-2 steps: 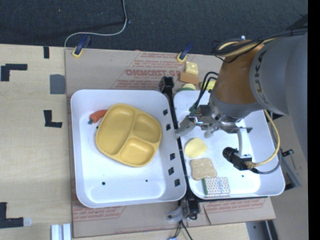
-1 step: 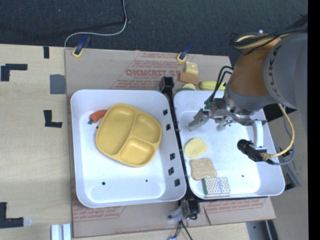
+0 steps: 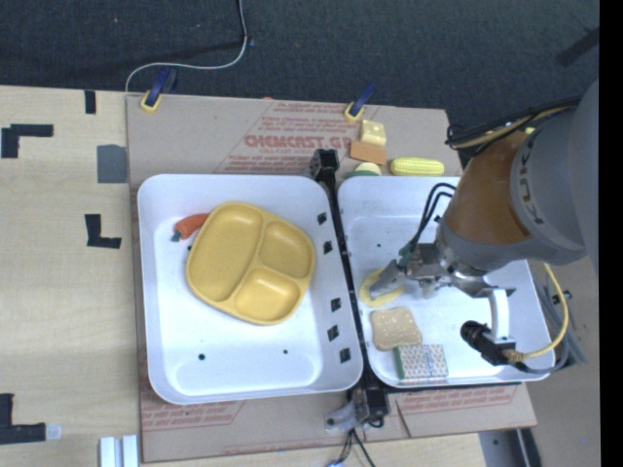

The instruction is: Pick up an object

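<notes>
- overhead, the grey arm [image 3: 545, 193] comes in from the right edge and bends down over the right bin [image 3: 389, 197], its orange band [image 3: 487, 202] sitting just above the wrist.
- the wrist leans toward the divider between the bins, so the gripper [image 3: 387, 280] ends up low over the left half of the right bin.
- whether the gripper is open or closed cannot be told; its tip is a dark blur against the white floor.
- the tip sits right at a small yellow piece [image 3: 374, 288], which curves like a banana; touching or just above it is unclear, and nothing shows it as gripped.
- that yellow piece lies flat near the divider, its long axis running roughly from lower left to upper right.
- just below it lies a tan bread-like slice [image 3: 395, 328], and below that a small speckled packet [image 3: 421, 362] at the bin's near wall.
- a black cable end [image 3: 479, 339] hangs by the wrist over the right part of the same bin.
- the left bin [image 3: 156, 261] holds a yellow divided plate [image 3: 251, 262], tilted diagonally, with an orange item [image 3: 189, 225] poking out at its upper left corner.
- behind the bins, on the cardboard sheet [image 3: 243, 139], lie a tan block [image 3: 369, 144] and a yellow corn-like piece [image 3: 417, 166].
</notes>
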{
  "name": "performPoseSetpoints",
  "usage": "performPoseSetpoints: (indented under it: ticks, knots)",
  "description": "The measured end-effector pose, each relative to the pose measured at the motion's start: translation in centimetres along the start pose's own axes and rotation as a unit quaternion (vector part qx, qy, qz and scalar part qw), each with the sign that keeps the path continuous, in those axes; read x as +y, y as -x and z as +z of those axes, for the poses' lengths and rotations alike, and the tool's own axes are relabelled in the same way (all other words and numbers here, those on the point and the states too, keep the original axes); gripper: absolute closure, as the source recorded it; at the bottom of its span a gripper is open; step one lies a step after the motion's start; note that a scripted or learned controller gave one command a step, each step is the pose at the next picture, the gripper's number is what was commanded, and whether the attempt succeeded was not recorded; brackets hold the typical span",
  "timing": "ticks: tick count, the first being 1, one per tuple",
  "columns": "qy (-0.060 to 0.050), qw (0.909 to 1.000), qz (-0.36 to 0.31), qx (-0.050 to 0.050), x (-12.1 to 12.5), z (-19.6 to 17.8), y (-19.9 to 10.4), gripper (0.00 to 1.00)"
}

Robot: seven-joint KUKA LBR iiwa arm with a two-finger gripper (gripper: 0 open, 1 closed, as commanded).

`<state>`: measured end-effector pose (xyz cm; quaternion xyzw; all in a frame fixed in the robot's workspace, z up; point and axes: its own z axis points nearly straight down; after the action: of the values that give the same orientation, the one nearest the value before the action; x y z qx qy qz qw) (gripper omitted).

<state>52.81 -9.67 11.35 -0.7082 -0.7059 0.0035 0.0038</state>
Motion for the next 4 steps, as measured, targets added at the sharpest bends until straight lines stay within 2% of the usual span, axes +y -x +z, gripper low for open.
performPoseSetpoints:
  ticks: [1, 2, 3, 4]
  knots:
    - [0.005, 1.0000, -0.003, -0.001, 6.3, 3.0, -0.3, 0.00]
    - [0.011, 0.9999, -0.005, 0.000, 11.2, -7.9, -4.1, 0.00]
    - [0.003, 1.0000, -0.002, 0.000, 5.1, -7.1, -6.2, 0.00]
    - [0.002, 1.0000, 0.000, -0.001, -1.0, -7.0, -3.4, 0.00]
